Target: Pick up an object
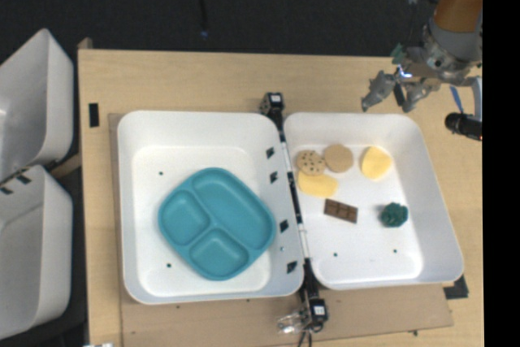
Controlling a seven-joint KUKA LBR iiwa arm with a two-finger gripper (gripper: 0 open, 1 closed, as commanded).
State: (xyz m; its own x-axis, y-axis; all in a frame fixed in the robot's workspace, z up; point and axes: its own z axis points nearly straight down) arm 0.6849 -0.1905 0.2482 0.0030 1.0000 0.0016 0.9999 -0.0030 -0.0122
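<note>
We judge this the approach step: the end effector (pixel 396 91) hangs above the far edge of the right bin (pixel 431 256), fingers spread and holding nothing. Next it must travel inward and descend over one piece (the yellow round piece (pixel 375 162) lies nearest). In that bin we count five candidates: a spotted cookie (pixel 309 162), a tan disc (pixel 338 158), two yellow pieces, a brown bar (pixel 341 212) and a green clump (pixel 394 214), making six. The left bin (pixel 138 272) holds one teal divided tray (pixel 214 222).
</note>
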